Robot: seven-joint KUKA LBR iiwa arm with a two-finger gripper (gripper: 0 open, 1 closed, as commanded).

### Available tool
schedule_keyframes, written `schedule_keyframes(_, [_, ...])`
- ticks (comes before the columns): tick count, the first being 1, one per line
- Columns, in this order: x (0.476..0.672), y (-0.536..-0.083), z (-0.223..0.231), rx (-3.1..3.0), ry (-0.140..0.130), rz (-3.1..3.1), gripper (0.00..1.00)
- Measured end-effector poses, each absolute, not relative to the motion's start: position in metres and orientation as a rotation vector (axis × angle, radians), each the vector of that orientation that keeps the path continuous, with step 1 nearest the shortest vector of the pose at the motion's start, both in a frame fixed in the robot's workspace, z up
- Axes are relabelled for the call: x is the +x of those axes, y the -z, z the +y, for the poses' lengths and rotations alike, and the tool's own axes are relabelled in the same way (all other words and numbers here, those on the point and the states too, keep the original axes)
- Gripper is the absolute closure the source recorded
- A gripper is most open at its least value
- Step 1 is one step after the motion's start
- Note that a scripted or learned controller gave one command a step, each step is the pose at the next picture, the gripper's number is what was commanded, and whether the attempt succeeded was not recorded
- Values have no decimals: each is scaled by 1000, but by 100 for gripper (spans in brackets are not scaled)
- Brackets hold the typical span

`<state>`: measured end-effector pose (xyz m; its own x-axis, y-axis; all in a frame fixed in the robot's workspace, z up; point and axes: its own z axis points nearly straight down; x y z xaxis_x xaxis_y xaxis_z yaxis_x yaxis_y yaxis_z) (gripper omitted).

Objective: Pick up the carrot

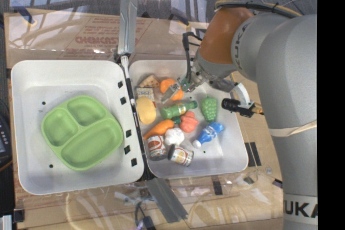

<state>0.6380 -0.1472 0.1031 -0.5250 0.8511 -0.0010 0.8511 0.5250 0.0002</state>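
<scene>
White letters "KUKA" read on the grey arm's base at the frame's five o'clock; red print on the brown cardboard sheet behind the bins is too blurred to read. The arm bends in from three o'clock, orange band up, with the two-finger gripper low over the right white bin, by an orange round fruit. I cannot tell its fingers' spread. The tapered orange carrot lies at the gripper's six o'clock, beside a yellow lemon-shaped toy.
</scene>
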Motion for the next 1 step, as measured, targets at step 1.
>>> schedule_keyframes(1, [631, -261, -75, 1530, -1, 2740, 100])
